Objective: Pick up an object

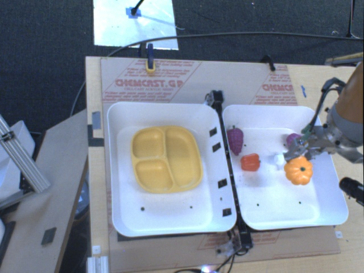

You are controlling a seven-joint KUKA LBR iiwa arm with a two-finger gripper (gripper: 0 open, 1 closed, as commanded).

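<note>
In the right bin (267, 212) lie a dark purple bunch of grapes (235, 140) near the left wall, a red pepper (250, 162) below it, and an orange pumpkin (298, 172) toward the right. My gripper (296, 149) hangs low over the bin, right above the pumpkin's top edge. A small purple object (293, 138) lies just behind the gripper, and a small white piece (278, 160) sits to the pumpkin's left. The grey arm (347, 124) reaches in from the right.
The left bin (122, 209) holds a yellow divided plate (166, 158). A black hinge strip (224, 169) runs between the two bins. Cables cross the bench behind them.
</note>
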